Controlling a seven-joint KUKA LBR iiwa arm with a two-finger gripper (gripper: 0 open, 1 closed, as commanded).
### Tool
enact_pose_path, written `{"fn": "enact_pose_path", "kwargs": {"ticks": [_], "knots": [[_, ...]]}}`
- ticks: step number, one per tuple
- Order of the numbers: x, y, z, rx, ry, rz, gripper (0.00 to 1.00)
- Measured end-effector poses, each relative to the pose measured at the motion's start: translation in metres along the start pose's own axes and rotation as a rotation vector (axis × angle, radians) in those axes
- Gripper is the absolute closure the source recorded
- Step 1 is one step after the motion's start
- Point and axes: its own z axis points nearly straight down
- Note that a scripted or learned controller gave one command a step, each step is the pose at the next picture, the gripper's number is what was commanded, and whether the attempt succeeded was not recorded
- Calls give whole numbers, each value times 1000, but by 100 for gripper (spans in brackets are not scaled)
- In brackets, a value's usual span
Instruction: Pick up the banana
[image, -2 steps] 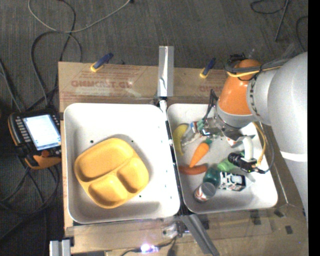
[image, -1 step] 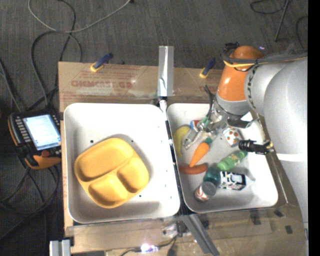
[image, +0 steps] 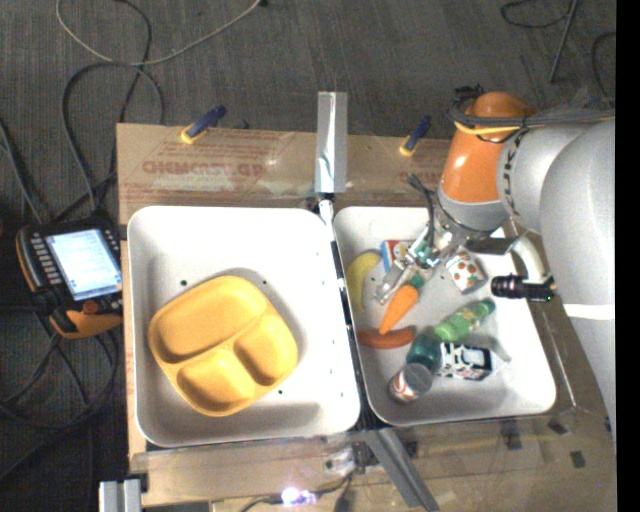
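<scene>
Two shallow white bins sit side by side in front of you, the left bin (image: 150, 400) holding a yellow divided tray (image: 224, 343) that lies at a slant near its middle, and the right bin (image: 520, 400) crowded with small items. Your gripper (image: 400, 278) reaches in from the right on the grey arm (image: 580, 220) with the orange band (image: 478, 160), and hangs over the upper left part of the right bin. The banana (image: 362, 277) lies there against the bin's left wall, just to the left of the gripper (only its pale yellow side shows, the rest runs under the fingers). You cannot tell from this view how far the fingers are parted or whether anything sits between them; they blur into the clutter beneath. Just below the gripper a carrot (image: 400, 305) points down and to the left, and a red sausage (image: 385, 339) lies across below its tip. To the right you have a white die (image: 463, 271) with red spots, a green bottle (image: 462, 324) lying tilted, a can (image: 411, 381) near the front, and a black-and-white carton (image: 466, 361) beside it. A teach pendant (image: 72, 262) with a lit screen rests on the floor left of the bench.
</scene>
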Motion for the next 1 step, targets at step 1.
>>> {"fn": "enact_pose_path", "kwargs": {"ticks": [1], "knots": [[-15, 2, -3, -28, -55, -397, 0]]}}
